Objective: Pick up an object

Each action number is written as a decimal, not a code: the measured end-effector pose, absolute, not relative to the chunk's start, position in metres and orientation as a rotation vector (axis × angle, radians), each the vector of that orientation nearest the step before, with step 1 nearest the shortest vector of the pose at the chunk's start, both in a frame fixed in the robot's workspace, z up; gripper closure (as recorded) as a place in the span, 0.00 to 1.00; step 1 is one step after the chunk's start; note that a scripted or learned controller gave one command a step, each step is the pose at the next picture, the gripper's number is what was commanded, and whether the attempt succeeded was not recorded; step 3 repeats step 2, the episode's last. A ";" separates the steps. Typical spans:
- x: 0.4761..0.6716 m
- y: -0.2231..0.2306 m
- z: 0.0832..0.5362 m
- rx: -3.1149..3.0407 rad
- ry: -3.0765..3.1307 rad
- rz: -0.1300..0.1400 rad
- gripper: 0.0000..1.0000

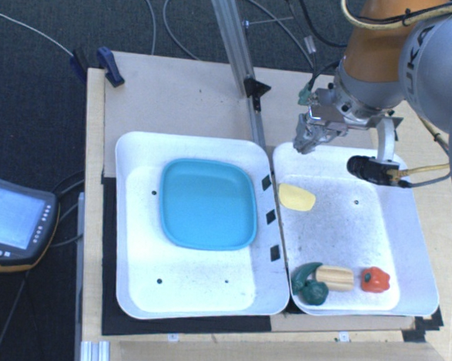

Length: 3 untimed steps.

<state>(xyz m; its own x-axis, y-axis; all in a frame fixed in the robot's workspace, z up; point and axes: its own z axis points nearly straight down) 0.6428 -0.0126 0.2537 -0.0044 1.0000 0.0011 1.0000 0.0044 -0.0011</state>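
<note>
My gripper (307, 140) hangs over the far left corner of the right bin (408, 227), well above its floor, with nothing between its fingers that I can see. A yellow lemon-shaped piece (296, 198) lies just below it, near the bin's left wall. Along the near edge of that bin lie a dark green vegetable (310, 282), a tan cylinder (335, 278) touching it, and a red pepper (374, 280). A blue square plate (209, 204) rests in the left bin (131, 208).
A slanted metal pole (239, 53) crosses behind the bins, ending at the ridge between them. A blue clamp (110, 66) sits at the bench's far left corner. A handheld control pendant (11, 222) lies off the bench to the left.
</note>
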 end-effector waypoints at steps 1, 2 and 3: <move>0.645 0.044 0.241 -2.215 -2.226 0.000 1.00; 0.661 0.095 0.227 -2.216 -2.225 0.000 1.00; 0.661 0.095 0.227 -2.216 -2.225 0.000 1.00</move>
